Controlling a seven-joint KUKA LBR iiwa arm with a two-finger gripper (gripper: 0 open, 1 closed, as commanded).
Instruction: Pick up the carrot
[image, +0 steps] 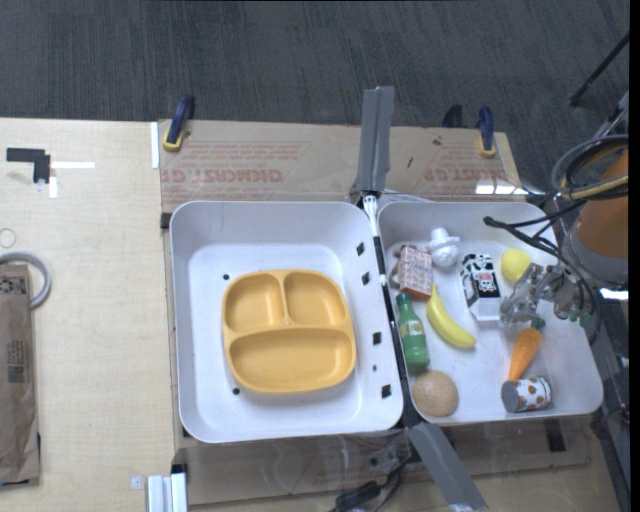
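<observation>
Right, I see the carrot (524, 352) lying in the right bin (590, 400), near its right wall, leafy end toward the gripper (527, 306), tip toward a small printed can (527, 394). The gripper hangs just above the carrot's green top; I cannot tell how its jaws stand. A banana (449, 321) lies further left.

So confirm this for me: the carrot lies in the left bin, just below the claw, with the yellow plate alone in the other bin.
Wrong on one point: the carrot lies in the right bin, not the left. The camera view shows it there, just below the claw; the yellow plate sits alone in the left bin.
</observation>
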